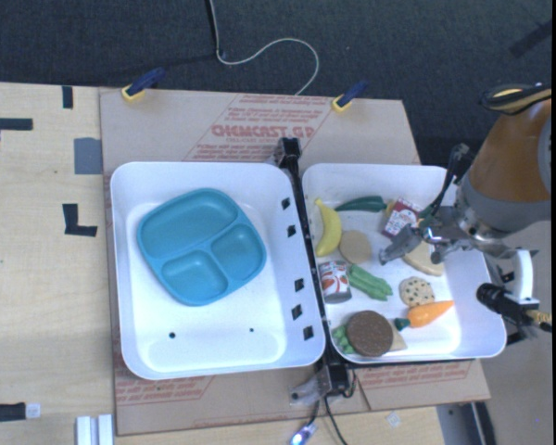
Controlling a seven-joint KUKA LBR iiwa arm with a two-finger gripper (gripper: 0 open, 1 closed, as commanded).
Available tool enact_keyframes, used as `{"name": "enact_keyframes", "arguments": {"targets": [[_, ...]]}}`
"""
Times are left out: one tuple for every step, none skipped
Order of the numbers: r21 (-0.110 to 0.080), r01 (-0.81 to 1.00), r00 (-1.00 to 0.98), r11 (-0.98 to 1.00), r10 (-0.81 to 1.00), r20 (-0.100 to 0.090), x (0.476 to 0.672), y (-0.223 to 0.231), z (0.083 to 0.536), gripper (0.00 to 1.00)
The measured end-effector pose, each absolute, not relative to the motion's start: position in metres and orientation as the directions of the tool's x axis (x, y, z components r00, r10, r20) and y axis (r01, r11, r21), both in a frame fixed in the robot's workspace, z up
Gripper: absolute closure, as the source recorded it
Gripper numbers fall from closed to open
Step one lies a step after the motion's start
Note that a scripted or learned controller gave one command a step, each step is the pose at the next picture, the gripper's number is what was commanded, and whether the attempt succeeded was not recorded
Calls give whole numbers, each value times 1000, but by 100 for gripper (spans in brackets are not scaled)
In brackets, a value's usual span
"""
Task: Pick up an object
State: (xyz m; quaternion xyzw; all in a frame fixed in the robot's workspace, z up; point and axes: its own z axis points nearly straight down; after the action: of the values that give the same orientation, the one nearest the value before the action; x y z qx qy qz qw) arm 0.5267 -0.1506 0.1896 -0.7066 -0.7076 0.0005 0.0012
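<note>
Camera view looks down on a wooden bench (pixel 37 276) with a cardboard sheet (pixel 259 123) under two white bins. Dark carpet (pixel 93 17) lies at the far side, crossed by a thin white cable (pixel 269 49). The left bin (pixel 130 341) holds a blue divided plate (pixel 201 245). The right bin (pixel 473 346) holds the toy food: a banana (pixel 328 228) at its left, a green bean (pixel 369 283), a round brown patty (pixel 369 333) near the front, a small can (pixel 334 281), a carrot (pixel 430 312) and a cookie (pixel 416 291). The arm (pixel 510 165) reaches in from the right, and its gripper (pixel 406 244) hangs low over the bin's middle; whether its fingers are apart or together I cannot tell. No object sits visibly between them. To grasp well, I judge it should drop straight onto one lone piece, well clear of its neighbours.
</note>
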Motion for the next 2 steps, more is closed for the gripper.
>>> {"name": "enact_keyframes", "arguments": {"targets": [[-3,1000,-3,3,1000,1,527,-150,199,100],[17,1000,-8,8,1000,-2,563,-103,338,100]]}}
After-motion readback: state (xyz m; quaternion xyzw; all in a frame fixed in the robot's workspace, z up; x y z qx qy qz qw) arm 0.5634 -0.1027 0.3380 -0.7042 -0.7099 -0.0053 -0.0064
